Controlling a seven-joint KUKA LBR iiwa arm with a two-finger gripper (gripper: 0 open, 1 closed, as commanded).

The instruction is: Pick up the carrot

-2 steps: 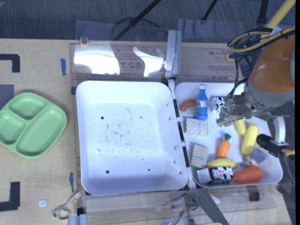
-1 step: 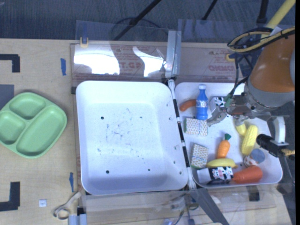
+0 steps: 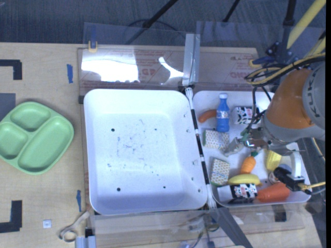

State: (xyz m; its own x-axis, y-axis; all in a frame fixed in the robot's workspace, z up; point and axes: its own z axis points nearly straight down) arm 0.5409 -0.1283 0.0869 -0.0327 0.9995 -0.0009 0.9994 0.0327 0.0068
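Observation:
The carrot (image 3: 249,164), small and orange with a green top, lies in the middle of the right bin (image 3: 302,200), just above a yellow banana (image 3: 244,179). My gripper (image 3: 239,142) hangs low over that bin, a little up and to the left of the carrot and apart from it. Nothing shows in its grasp. The grey arm with its orange band (image 3: 289,107) reaches in from the right and hides part of the bin's right side.
Around the carrot lie a blue bottle (image 3: 223,113), a cow-patterned carton (image 3: 243,191), two waffle squares (image 3: 220,170), a yellow piece (image 3: 273,160) and a larger orange vegetable (image 3: 274,191). The left bin (image 3: 139,149) adjoins. A green divided plate (image 3: 33,137) sits far left.

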